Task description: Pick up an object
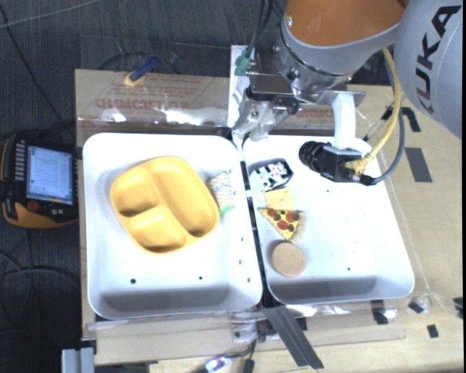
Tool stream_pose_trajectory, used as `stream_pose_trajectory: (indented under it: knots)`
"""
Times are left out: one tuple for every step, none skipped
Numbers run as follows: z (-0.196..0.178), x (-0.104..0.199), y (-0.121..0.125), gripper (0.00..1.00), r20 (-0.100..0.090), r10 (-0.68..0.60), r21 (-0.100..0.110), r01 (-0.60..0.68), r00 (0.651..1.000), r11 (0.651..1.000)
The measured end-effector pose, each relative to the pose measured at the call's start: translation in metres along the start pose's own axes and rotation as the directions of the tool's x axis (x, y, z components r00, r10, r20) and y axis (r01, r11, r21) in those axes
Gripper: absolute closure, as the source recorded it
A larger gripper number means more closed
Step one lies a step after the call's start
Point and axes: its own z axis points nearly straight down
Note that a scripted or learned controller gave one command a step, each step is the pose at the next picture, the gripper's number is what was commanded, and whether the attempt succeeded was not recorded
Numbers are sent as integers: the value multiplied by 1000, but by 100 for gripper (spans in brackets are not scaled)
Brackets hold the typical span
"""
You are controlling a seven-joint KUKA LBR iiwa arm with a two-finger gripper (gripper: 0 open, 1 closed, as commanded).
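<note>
The right bin (pixel 357 239) holds a black-and-white patterned piece (pixel 270 173) at its upper left. Below that lies a toy pizza slice (pixel 282 217), and below the slice a round brown cookie (pixel 289 259). In the left bin (pixel 140 286) sits a yellow divided tray (pixel 163 204) with a small speckled item (pixel 223 189) at its right edge. My gripper (pixel 255 123) hangs over the far end of the divider between the bins, just above the patterned piece and apart from all objects. I see nothing held in it.
The big grey and orange arm (pixel 342 22) covers the upper right. A black unit with a yellow cable (pixel 332 162) juts over the right bin's far side. A handheld pendant (pixel 43 181) lies left of the bench. Cardboard (pixel 155 95) backs the bins.
</note>
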Motion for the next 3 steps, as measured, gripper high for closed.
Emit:
stream_pose_trajectory:
  knots:
    - [-1,-78,-46,100,2,-168,-2,168,986,986]
    - [153,-64,-56,100,0,106,3,-106,994,994]
    - [92,-100,4,100,2,264,0,-264,965,965]
